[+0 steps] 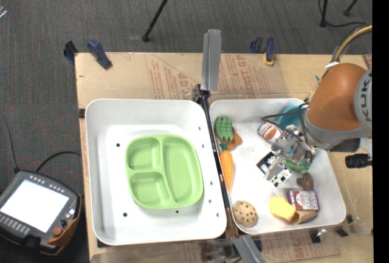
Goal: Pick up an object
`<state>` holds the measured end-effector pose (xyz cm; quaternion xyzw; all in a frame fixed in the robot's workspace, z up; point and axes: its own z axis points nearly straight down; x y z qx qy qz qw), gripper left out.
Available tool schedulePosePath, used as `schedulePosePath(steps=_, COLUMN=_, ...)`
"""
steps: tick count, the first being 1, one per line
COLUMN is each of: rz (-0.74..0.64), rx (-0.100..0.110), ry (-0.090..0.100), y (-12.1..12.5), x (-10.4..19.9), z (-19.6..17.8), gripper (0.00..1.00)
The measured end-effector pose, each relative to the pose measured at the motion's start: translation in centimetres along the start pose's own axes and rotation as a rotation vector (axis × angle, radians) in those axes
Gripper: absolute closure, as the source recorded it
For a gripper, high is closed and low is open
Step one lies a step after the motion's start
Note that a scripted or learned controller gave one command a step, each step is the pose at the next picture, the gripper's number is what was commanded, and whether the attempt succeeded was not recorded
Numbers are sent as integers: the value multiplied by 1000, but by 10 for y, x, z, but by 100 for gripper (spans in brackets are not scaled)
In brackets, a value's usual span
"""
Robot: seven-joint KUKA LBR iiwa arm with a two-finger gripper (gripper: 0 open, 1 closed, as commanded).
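Note:
My gripper (pixel 284 158) hangs low over the middle of the right bin (pixel 255 111), below the orange wrist band. Just under and left of it lies a small black-and-white box (pixel 271 169). A red-and-white packet (pixel 268 131) lies a little up and left of the gripper. An orange carrot (pixel 226 169) with a green ridged top (pixel 223 129) lies along the bin's left wall. A speckled cookie (pixel 245 213), a yellow cheese wedge (pixel 281 208), a maroon carton (pixel 302 200) and a small brown piece (pixel 307 181) sit near the front edge.
The left bin (pixel 103 134) holds a green divided plate (pixel 164 171). A grey upright post (pixel 211 61) stands behind the seam between the bins. A teal object (pixel 293 115) shows behind the wrist. A tablet pendant (pixel 36 210) lies off the bench at lower left.

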<state>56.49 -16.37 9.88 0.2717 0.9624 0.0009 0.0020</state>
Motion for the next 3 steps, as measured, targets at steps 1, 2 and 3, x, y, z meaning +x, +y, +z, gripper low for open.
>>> schedulePosePath(steps=1, rz=68, rx=0, ry=-3, y=9, x=34, z=8, gripper=0)
schedulePosePath(steps=2, rz=53, rx=1, ry=2, y=54, x=-48, z=12, gripper=0)
schedulePosePath(steps=3, rz=8, rx=3, ry=7, y=12, x=29, z=12, gripper=0)
